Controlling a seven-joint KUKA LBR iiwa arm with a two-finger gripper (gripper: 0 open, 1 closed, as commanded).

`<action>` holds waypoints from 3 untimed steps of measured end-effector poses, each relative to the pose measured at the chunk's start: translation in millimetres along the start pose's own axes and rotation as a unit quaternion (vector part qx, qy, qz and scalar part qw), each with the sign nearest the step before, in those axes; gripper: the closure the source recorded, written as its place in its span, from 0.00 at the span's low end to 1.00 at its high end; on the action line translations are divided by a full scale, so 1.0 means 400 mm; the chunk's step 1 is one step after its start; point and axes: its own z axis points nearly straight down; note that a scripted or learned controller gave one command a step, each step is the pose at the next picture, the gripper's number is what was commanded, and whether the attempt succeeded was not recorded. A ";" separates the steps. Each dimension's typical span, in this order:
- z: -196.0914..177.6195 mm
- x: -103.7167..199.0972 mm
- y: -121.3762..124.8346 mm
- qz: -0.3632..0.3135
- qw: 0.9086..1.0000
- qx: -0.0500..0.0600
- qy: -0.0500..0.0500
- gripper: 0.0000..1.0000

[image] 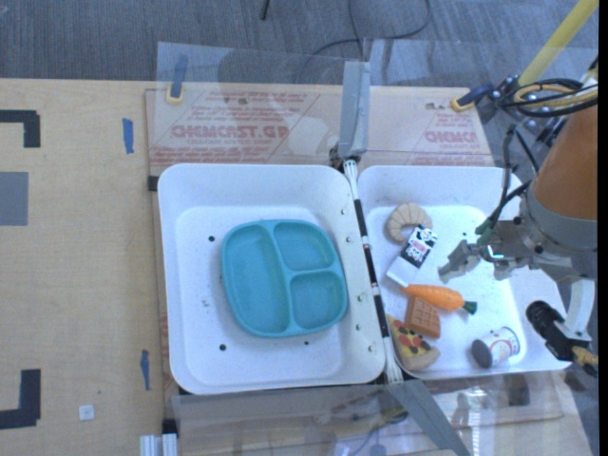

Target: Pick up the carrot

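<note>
The arm [570,174] reaches in from the right, its orange band above the right bin [494,183], wrist bent down over that bin's right half. The jaws [463,259] hang above the bin's middle; the grey fingers [454,262] spread slightly toward the left, apart, with nothing between them.

The carrot [435,295] lies just below and a little left of the jaws, on the bin floor. Its long axis runs nearly level across the view, tilted slightly down to the right; the orange body is on the left and the green stub end points right.

Other things in the right bin: a croissant [408,218] up and left of the jaws; a black-and-white carton [415,250] just left of them, lying tilted; a waffle [424,320] touching the carrot's underside; a pizza slice [414,345] further down, at the bin's lower left corner; a can [495,347] on its side, below and slightly right of the jaws.

The left bin [190,193], well to the left of the jaws, holds a teal plate [283,276] with three compartments, lying flat near its middle. Both bins sit side by side on the tabletop [76,255].
</note>
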 end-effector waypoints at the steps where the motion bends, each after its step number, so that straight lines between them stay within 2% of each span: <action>1: 0.321 -0.025 -0.003 -0.121 0.992 -0.017 -0.005 0.00; 2: 0.295 -0.026 -0.002 -0.120 0.993 -0.018 -0.005 1.00; 3: 0.103 0.146 -0.025 -0.277 0.961 -0.002 -0.001 1.00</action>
